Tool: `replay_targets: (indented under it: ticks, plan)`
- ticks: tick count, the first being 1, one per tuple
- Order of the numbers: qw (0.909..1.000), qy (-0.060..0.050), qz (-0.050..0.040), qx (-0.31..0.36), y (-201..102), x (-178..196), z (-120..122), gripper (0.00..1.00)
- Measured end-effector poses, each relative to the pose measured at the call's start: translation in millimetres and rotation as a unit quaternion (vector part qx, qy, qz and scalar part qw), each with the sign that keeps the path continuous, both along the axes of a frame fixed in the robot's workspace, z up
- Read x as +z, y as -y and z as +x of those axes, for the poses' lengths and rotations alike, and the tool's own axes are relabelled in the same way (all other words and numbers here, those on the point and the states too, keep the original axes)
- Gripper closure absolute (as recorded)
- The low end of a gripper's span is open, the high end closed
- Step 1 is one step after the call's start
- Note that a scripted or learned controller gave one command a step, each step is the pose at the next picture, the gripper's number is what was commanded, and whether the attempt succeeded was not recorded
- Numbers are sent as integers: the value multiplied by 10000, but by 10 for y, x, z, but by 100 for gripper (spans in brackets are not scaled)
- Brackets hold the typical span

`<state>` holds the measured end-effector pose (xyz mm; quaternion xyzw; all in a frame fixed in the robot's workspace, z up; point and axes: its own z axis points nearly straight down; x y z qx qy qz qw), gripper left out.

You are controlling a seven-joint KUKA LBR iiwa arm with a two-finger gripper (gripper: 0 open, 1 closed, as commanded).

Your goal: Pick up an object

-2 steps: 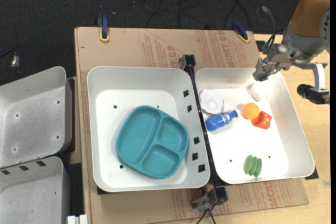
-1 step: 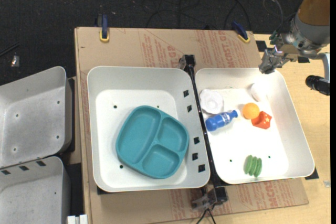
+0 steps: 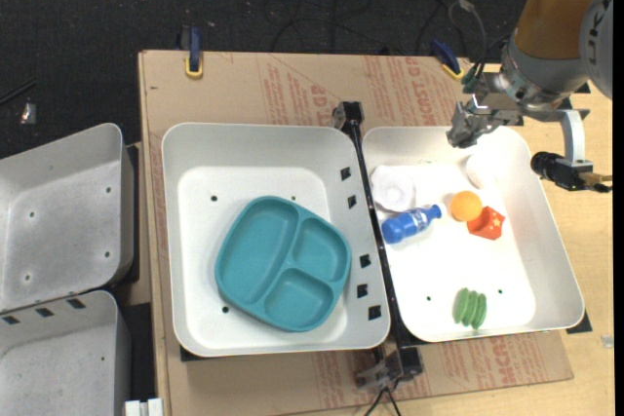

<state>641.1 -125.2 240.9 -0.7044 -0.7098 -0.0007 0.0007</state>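
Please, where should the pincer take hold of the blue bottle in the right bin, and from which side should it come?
Probably best at the middle of the blue bottle, coming from above. It lies on its side, pointing from lower left to upper right, so the fingers should close across the narrow width, not along the length. A white cup sits close behind it and an orange ball near its cap.

A brown board bench top (image 3: 253, 78) with red printed lettering fills the middle of the frame, and two shallow white bins sit directly on it side by side, their inner rims touching along a black divider strip (image 3: 366, 209). The left bin (image 3: 185, 209) takes the centre-left of the frame and the right bin (image 3: 546, 239) the centre-right. A yellow and blue clamp (image 3: 193, 54) grips the board's upper left edge, and another clamp (image 3: 448, 60) grips its upper right edge.
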Motion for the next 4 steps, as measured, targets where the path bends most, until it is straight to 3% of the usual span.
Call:
replay_targets:
  ticks: [2,4]
  plan:
    - [10000,-17,-1,-5,-997,-103,-494,100]
    - [10000,-10,-2,4,-2131,-197,-713,100]
